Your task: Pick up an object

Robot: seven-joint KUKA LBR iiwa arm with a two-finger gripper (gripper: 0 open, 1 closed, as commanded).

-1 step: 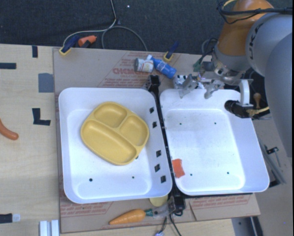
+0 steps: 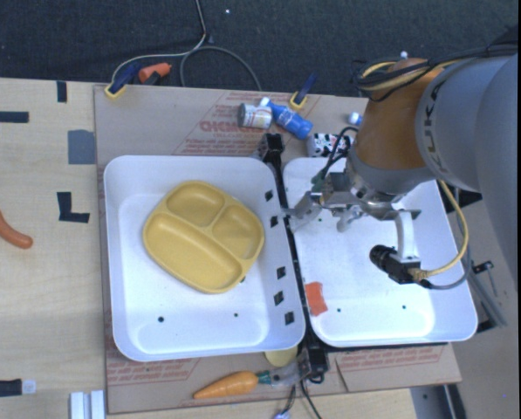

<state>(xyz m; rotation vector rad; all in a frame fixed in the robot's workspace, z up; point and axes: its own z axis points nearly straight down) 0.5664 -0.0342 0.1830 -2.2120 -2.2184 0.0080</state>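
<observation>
Bins first: you have two shallow white ones side by side on the brown cardboard sheet that covers the bench's middle. Your left bin holds a yellow divided plate, lying flat toward that bin's far half and turned at a slant, its three compartments bare. Your right bin holds a small orange-red block, close to the bin's left wall and toward its near edge; this is the loose item you can see in that bin. The arm's grey body with its orange band hangs over the right bin's far half, and the gripper sits low near that bin's far left corner, apart from the block. You cannot tell from this view how the claw stands, since wrist hardware and cables crowd it, and nothing shows between it. A black cylindrical part on a cable hangs over the bin's middle. Outside the bins, a white and blue bottle-like item lies on the cardboard by the far edge, a toy carrot lies by the near edge below the bins, and a toy sausage rests on the wooden bench top well off to the left. An orange-handled clamp grips the cardboard's far left corner.
</observation>
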